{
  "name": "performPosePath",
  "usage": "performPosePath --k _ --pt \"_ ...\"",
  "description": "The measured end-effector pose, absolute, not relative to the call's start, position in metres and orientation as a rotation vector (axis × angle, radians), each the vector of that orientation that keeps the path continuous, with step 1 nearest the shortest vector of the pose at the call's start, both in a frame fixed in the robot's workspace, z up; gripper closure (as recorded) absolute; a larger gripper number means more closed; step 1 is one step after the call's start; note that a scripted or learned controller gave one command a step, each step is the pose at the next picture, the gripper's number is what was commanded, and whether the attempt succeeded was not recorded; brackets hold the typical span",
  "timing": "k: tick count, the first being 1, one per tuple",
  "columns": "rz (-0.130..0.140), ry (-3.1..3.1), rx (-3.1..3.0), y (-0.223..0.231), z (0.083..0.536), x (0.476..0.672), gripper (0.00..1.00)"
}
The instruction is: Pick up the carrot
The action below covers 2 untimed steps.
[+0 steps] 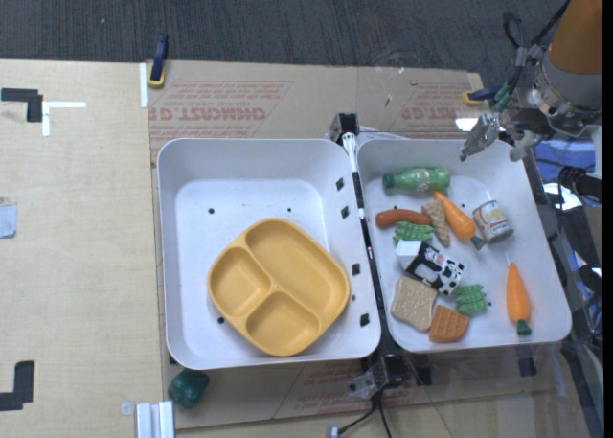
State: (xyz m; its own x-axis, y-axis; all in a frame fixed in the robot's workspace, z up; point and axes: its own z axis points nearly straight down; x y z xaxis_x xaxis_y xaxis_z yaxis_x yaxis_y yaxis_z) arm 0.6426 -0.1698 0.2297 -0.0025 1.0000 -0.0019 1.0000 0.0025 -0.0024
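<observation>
Two white bins sit side by side on the table: the left bin (182, 264) and the right bin (551, 273). The left one holds one yellow divided plate (278, 285). The right one holds two carrots, one (454, 215) near the middle and one (517, 296) at the lower right, one green bottle (418, 178), one sausage (402, 218), one tin can (492, 221), one slice of bread (415, 304), and one black-and-white carton (436, 266). One dark green item (190, 386) lies on the table at the lower left of the bins.
</observation>
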Motion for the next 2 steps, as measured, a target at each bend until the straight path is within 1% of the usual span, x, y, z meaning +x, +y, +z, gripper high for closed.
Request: performPosePath --k 1,2 --pt "0.003 -2.073 -2.362 -0.181 0.092 0.628 0.00" --pt "0.004 -1.888 -2.507 -0.155 0.092 0.578 0.00"
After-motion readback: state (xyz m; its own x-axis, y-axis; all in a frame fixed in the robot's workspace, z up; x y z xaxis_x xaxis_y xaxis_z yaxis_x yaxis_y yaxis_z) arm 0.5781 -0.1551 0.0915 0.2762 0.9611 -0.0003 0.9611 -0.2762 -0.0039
